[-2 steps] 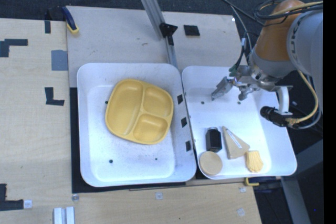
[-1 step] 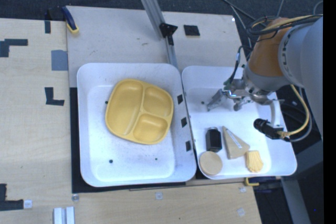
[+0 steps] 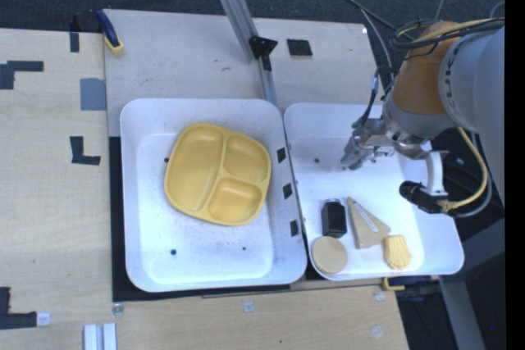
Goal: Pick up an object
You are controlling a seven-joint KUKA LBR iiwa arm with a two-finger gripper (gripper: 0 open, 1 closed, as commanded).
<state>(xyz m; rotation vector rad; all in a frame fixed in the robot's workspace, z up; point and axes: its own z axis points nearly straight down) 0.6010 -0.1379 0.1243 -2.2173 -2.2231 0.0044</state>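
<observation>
Four small things lie bunched at the near end of the right bin point(image 3: 373, 115): a black block point(image 3: 333, 218), a round tan disc point(image 3: 330, 254) just below it against the bin's near rim, a pale wedge point(image 3: 367, 224) beside the block, and a ridged yellow piece point(image 3: 398, 251) next to the wedge. The gripper point(image 3: 354, 158) hangs over the bare white floor in the middle of that bin, apart from all four; whether it is open or closed I cannot tell from here. The left bin point(image 3: 143, 201) holds a yellow divided plate point(image 3: 218, 174), lying slightly askew. Both bins rest on the counter point(image 3: 49, 176).
</observation>
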